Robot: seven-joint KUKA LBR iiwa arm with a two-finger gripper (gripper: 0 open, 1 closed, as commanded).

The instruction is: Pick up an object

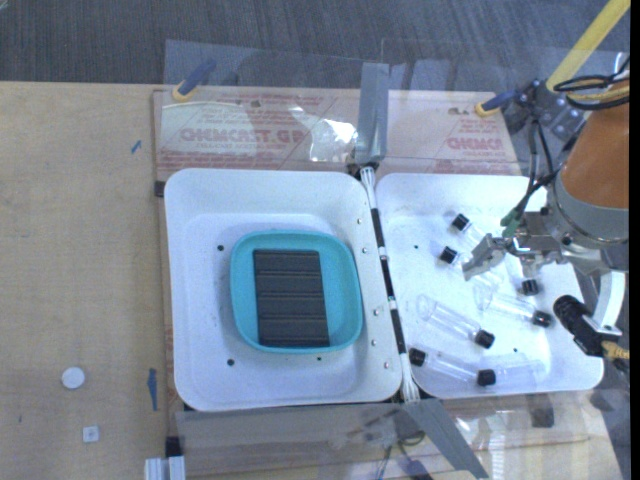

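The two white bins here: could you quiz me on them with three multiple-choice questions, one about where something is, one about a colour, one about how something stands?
1. Where do the clear vials with black caps lie?
A. In the right bin
B. In the left bin
C. On the bench outside both bins

2. What colour is the tray in the left bin?
A. Red
B. Teal
C. Yellow

3. Where is the claw?
A. Over the left bin
B. Off the bench altogether
C. Over the right bin

Answers: 1 A, the vials are scattered in the right bin. 2 B, the tray is teal with a dark ribbed block inside. 3 C, the claw hangs above the vials.
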